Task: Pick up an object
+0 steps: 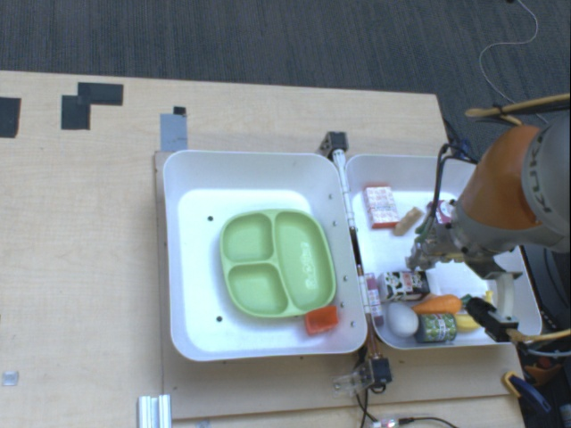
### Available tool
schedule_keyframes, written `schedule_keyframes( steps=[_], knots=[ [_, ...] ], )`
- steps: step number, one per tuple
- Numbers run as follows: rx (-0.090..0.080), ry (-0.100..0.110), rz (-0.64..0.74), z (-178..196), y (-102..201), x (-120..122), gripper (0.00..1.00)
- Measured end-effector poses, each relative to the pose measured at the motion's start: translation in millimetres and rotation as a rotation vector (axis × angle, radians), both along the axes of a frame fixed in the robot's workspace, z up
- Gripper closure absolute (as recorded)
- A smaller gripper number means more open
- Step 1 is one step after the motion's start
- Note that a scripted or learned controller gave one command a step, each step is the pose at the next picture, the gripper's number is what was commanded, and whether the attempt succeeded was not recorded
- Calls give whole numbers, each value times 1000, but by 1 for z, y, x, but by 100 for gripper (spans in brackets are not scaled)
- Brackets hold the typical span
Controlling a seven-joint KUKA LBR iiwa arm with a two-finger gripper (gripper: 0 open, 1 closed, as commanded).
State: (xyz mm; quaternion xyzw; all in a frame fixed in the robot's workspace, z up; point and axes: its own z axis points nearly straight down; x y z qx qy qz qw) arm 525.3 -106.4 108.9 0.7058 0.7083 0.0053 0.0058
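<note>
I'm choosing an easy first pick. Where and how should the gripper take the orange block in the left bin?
Probably from straight above, fingers closing across the orange block along the sides parallel to the bin wall. It lies flat, wedged between the green divided plate and the left bin's near wall, so those two sides look blocked.

A pale wooden table (80,239) carries two shallow white bins side by side, the left bin (174,239) larger in view than the right bin (357,172), their inner rims meeting along a narrow divider (350,230). Black tape patches (89,103) lie near the table's far left corner, and a small grey block (174,132) stands just beyond the left bin's far left corner. Beyond the table's far edge spreads dark grey carpet (268,25), where a thin pale cable (508,52) loops toward the right. A small clamp fitting (335,141) sits at the far end of the divider, and wiring (370,377) trails at its near end.
</note>
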Motion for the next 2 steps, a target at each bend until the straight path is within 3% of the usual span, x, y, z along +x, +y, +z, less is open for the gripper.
schedule_keyframes(
  steps=[1,2],
  knots=[
    [0,0,0,0,0,0,0],
    [-5,0,-6,-21,22,-35,0]
  ],
)
